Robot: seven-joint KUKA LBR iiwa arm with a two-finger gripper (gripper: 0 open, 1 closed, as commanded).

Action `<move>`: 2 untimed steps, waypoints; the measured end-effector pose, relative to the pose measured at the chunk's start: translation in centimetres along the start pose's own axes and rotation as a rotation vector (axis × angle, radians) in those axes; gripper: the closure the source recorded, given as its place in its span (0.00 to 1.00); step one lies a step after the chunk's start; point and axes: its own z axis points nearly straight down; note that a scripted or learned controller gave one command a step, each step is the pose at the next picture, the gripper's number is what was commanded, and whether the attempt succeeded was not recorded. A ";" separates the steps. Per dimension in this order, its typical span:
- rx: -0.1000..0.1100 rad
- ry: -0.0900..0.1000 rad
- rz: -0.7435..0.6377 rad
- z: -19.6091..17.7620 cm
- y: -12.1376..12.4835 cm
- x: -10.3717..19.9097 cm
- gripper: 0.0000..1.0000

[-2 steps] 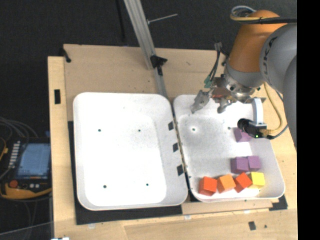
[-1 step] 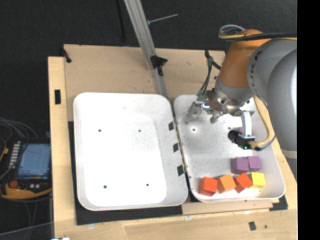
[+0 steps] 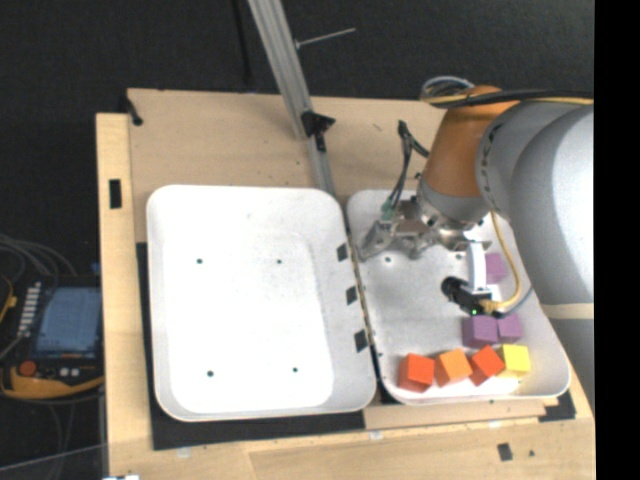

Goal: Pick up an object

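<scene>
Overhead, two shallow white bins are seen side by side on a wooden bench [image 3: 200, 148]. The left bin [image 3: 170, 268] carries four small dark dots on its floor. The right bin [image 3: 400, 298] holds all the blocks, gathered at its near right part.

Blocks are counted as follows. Three orange ones are lined along the near edge: an orange block [image 3: 417, 371] at the left, a paler orange block [image 3: 454, 366] just beside it, and a reddish-orange block [image 3: 487, 362] touching that one. One yellow block [image 3: 516, 357] is placed at the right end of the row. Purple blocks are counted as three, though partly hidden: one purple block [image 3: 486, 330] above the row, a second purple block [image 3: 510, 325] just beside it, and a third purple block [image 3: 494, 265] further up by the arm's cabling.

The single grey arm [image 3: 545, 198] with its orange band [image 3: 455, 158] is seen reaching in from the right over the right bin. The gripper [image 3: 385, 236] is positioned low near the far left part of that bin, close to the divide between the bins, well apart from the blocks. Whether it is open or closed cannot be told; nothing is seen held in it.

One slanted metal rod [image 3: 285, 58] is seen rising beyond the bins. One handheld control unit [image 3: 60, 328] lies left of the bench.
</scene>
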 end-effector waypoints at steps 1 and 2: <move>-0.009 0.000 0.007 -1.5 0.2 -0.1 1.00; -0.010 0.000 0.004 -8.0 0.2 -0.2 1.00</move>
